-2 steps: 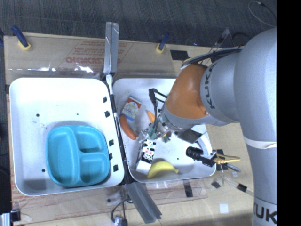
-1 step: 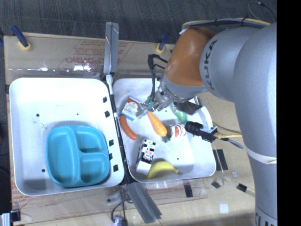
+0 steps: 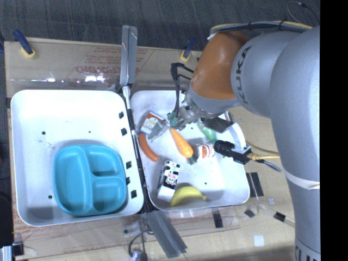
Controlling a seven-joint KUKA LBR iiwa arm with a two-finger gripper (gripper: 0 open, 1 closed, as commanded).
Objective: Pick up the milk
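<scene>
1. My gripper (image 3: 176,119) sits low in right bin (image 3: 236,192), just beside carrot (image 3: 182,143); can't tell the jaw state.
2. Sausage (image 3: 148,148), small carton (image 3: 150,125), can (image 3: 205,151) crowd close.
3. Milk (image 3: 169,175) lies further off, banana (image 3: 187,194) touching.
4. Blue tray (image 3: 89,178) in left bin (image 3: 27,107).

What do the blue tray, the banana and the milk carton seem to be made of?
The blue tray looks like moulded plastic with a matte finish: one even colour and rounded compartments. The banana is probably a plastic toy, uniformly yellow and smooth. The milk carton seems to be printed cardboard or plastic, white with black patches; which one is too small to tell.
</scene>
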